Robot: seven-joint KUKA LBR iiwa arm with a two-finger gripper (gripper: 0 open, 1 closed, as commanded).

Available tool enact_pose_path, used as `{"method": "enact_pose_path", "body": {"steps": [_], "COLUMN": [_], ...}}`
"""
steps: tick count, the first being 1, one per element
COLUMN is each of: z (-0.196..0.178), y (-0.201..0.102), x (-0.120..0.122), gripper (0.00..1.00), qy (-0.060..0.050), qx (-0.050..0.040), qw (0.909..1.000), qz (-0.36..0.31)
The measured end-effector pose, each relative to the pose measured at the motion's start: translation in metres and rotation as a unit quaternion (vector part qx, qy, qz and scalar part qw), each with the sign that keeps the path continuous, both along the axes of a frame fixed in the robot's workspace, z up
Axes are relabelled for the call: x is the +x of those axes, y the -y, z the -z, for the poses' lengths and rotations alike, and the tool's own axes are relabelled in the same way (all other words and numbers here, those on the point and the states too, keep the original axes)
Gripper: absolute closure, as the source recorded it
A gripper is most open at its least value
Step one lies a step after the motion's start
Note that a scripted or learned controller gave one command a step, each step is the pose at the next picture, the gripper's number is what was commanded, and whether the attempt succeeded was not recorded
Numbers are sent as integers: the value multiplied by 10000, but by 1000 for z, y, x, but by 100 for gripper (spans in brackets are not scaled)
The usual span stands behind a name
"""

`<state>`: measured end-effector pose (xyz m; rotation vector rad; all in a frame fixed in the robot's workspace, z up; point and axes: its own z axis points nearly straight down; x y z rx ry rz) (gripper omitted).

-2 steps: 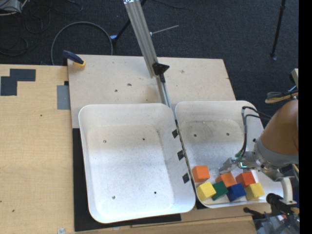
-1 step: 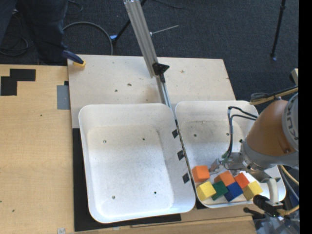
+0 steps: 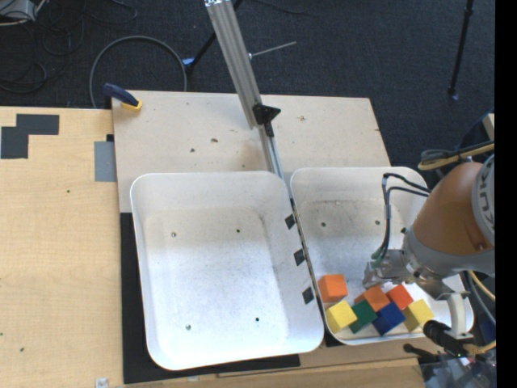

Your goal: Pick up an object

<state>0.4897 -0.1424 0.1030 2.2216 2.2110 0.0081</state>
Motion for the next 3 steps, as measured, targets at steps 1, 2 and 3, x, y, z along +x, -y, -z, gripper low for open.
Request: {"method": "enact_pose_path", "body": {"steps": [1,2,3], "z": [1,10,13], "y": [-1,-20,-26], "x": [0,77,129], "gripper": [0,0,0], "qy": [-2,-28,-251], "qx": [9,1,-10], "qw": [10000,10000,9997], "qz": [6,-38,31]}}
